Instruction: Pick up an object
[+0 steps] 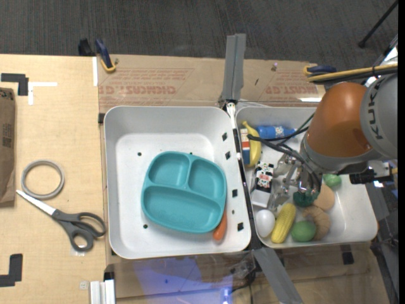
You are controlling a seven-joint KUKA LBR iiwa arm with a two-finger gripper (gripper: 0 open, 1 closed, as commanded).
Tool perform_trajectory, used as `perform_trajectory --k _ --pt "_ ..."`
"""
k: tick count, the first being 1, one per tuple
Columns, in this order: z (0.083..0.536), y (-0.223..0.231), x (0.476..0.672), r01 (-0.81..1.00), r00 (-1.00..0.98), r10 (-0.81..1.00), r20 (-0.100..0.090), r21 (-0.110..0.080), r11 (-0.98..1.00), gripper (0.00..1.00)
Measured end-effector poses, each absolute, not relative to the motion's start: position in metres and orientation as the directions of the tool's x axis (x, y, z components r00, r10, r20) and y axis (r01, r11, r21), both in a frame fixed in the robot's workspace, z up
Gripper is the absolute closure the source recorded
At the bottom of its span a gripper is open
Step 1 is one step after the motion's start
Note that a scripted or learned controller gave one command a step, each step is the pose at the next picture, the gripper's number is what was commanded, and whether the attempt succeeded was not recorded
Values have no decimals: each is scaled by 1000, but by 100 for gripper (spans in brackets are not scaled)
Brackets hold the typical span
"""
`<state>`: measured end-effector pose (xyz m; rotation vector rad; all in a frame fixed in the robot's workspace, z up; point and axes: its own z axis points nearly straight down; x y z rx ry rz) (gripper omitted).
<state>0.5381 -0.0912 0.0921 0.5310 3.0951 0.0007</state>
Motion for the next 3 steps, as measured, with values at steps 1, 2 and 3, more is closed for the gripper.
perform_trajectory --k 1,2,3 --pt "93 -175 594 113 -994 113 -5 -1 994 0" --pt "103 -175 596 114 -993 114 -10 -1 994 100" --pt "93 -173 612 420 -908 420 -5 1 908 100"
